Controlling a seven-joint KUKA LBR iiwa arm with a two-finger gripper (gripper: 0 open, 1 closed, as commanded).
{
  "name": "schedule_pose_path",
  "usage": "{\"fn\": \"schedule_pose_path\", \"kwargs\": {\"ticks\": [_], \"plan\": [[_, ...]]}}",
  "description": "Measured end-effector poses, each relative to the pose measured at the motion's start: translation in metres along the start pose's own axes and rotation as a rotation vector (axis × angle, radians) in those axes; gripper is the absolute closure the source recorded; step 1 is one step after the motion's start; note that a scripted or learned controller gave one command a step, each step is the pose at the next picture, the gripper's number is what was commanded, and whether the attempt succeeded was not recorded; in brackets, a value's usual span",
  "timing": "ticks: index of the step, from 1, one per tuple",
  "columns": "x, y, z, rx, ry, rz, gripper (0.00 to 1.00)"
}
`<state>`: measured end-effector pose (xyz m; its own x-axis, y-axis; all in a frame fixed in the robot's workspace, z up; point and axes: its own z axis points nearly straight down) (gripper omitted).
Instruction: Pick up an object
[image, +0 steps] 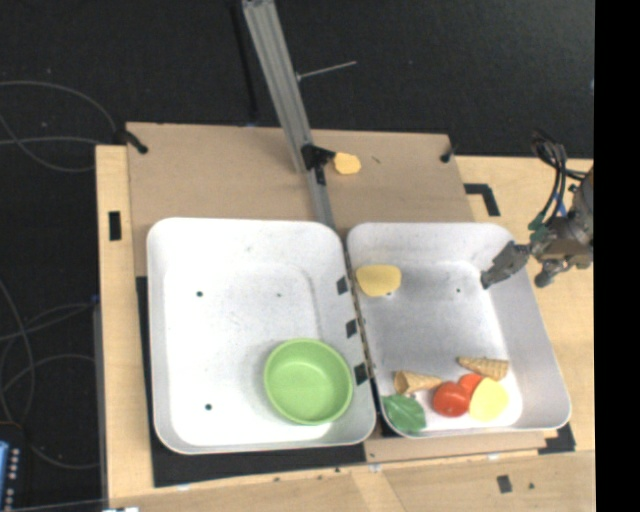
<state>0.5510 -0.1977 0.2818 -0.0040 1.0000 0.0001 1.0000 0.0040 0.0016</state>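
My gripper (523, 268) hangs over the right rim of the right bin (430, 250), fingers spread open with nothing between them. In that bin, a pale yellow piece (378, 280) lies near the top left corner. Along its front edge sit a red tomato-like piece (452, 398), a yellow round piece (489, 400), two tan cones (483, 367) (415, 381) and a green leaf-shaped piece (404, 411). All of these lie well left of and below the gripper. A green bowl (308, 380) stands in the left bin (200, 260) near its front right.
A slanted metal pole (290, 100) rises behind the two bins, ending at their shared divider. A small yellow object (347, 163) lies on the brown board behind the bins. Cables hang at the right beside the arm.
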Motion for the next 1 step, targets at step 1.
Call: {"fn": "schedule_pose_path", "kwargs": {"ticks": [1], "plan": [[0.0002,0.0001,0.0,0.0,0.0,0.0,0.0]]}}
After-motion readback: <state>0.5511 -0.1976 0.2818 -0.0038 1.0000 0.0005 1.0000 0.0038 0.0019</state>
